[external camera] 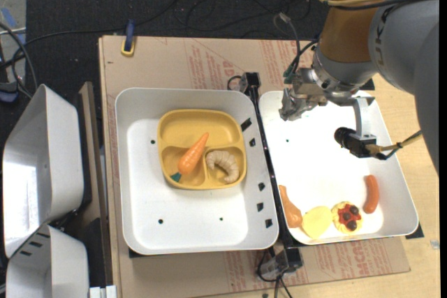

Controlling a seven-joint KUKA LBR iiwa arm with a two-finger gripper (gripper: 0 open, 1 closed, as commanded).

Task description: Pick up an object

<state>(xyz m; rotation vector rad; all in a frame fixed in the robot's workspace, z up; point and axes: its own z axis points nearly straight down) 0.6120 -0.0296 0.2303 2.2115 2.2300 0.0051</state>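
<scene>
My gripper [292, 108] hangs over the far left corner of the right bin [318, 164], with nothing visibly held in it. Toys lie along that bin's near edge, well away from the gripper: a curved orange piece [288, 206], a pale yellow disc [316, 221], a small tart with red and dark berries [347, 216] and a red-orange sausage [371, 193]. In the left bin [133, 171] stands a yellow divided plate [174, 125] holding a carrot [193, 153] and a pale shrimp-like piece [225, 164].
The two bins meet at a black-clipped divider [258, 150]. The grey arm with its orange band [356, 3] reaches over the far right corner of the right bin. A white container [42, 143] stands left of the bench, and cables lie on the floor behind.
</scene>
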